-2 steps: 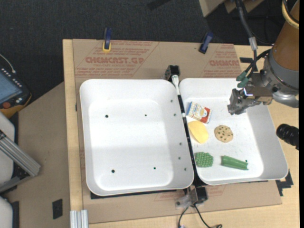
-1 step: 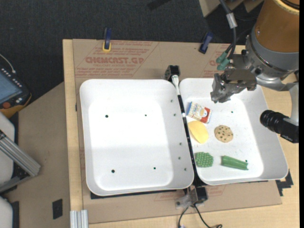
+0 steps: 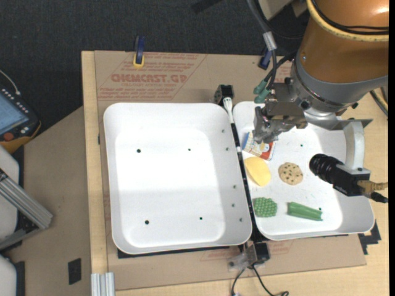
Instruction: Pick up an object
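Clutter lies wholly in the right-hand bin (image 3: 349, 222), which is likely why the arm works there and the left-hand bin (image 3: 166, 177) gets no attention. Nearest the camera sit a knobbly green lump (image 3: 265, 206) and a long green piece (image 3: 304, 211), both apart from the arm. Behind them a yellow oval (image 3: 258, 171) rests near the wall between the bins, beside a speckled cookie (image 3: 290, 174). Farther back, the gripper (image 3: 266, 134) hangs low, right over a small red, white and blue packet (image 3: 255, 145) at that bin's far left. This looks like the chosen thing, lined up for a grab. Whether the gripper is wide or narrow cannot be told. Beyond, a blue clip (image 3: 139, 48) pins the cardboard sheet (image 3: 154, 73).
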You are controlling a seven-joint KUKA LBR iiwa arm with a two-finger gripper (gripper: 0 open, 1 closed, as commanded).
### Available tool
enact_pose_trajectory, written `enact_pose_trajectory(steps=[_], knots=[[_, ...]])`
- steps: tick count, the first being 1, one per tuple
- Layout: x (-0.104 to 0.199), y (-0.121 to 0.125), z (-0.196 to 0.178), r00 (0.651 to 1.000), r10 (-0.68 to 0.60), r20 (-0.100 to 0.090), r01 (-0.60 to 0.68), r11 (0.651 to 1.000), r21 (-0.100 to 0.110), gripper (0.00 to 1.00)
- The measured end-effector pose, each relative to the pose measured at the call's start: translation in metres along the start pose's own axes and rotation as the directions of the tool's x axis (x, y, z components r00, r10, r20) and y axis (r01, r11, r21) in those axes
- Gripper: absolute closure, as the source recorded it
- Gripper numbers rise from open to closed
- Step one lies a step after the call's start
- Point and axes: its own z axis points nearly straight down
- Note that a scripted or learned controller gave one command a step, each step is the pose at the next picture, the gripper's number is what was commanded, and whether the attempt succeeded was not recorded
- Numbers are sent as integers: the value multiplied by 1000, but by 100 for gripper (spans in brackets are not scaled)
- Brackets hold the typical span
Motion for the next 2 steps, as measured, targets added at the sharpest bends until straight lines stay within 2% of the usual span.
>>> enact_pose_trajectory(steps=[2], knots=[[17,0,46,1000,4,0,-4,1000,-1,100]])
